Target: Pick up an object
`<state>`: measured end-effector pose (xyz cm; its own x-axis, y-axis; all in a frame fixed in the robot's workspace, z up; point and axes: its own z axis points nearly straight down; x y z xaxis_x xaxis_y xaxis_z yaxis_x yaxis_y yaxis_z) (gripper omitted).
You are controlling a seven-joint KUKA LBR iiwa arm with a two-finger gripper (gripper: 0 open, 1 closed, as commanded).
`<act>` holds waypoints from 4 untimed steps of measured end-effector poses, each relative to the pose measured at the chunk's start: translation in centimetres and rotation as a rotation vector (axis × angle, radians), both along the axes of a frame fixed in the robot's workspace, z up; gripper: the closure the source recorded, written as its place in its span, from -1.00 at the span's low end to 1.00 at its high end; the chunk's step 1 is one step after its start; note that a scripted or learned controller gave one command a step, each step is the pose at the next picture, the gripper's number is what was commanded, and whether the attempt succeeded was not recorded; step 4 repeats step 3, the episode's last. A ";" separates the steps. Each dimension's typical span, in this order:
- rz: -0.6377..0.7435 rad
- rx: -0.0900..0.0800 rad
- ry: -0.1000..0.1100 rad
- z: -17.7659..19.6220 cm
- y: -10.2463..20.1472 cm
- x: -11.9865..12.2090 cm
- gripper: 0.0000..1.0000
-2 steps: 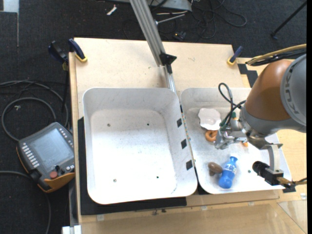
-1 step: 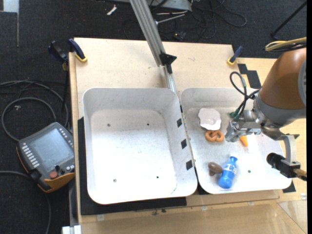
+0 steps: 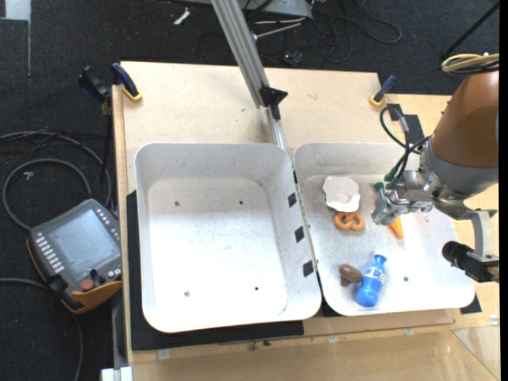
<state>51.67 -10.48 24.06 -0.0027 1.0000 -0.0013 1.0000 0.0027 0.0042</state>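
The right bin [image 3: 444, 280] holds several small objects. A white crumpled piece [image 3: 341, 192] lies near its back left, with an orange pretzel-shaped piece [image 3: 349, 222] just in front of it. A small orange carrot-like piece [image 3: 396, 229] lies toward the middle. A brown lump [image 3: 348, 274] and a blue bottle [image 3: 370, 281] sit near the front. My gripper [image 3: 385, 212] hangs low over the bin between the pretzel piece and the orange piece, right beside the latter. Nothing shows held in it.
The left bin [image 3: 151, 213] stands beside the right one, their walls meeting along a dark strip [image 3: 300, 221]. A metal pole [image 3: 242, 42] slants in from the back to the bins' joint. A teach pendant [image 3: 75, 248] lies off the bench on the left.
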 end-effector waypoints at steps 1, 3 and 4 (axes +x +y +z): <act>0.005 0.003 0.004 0.5 5.1 -0.4 1.00; 0.005 0.003 0.007 -1.9 16.2 0.2 1.00; 0.005 0.003 0.007 -1.9 16.2 0.2 1.00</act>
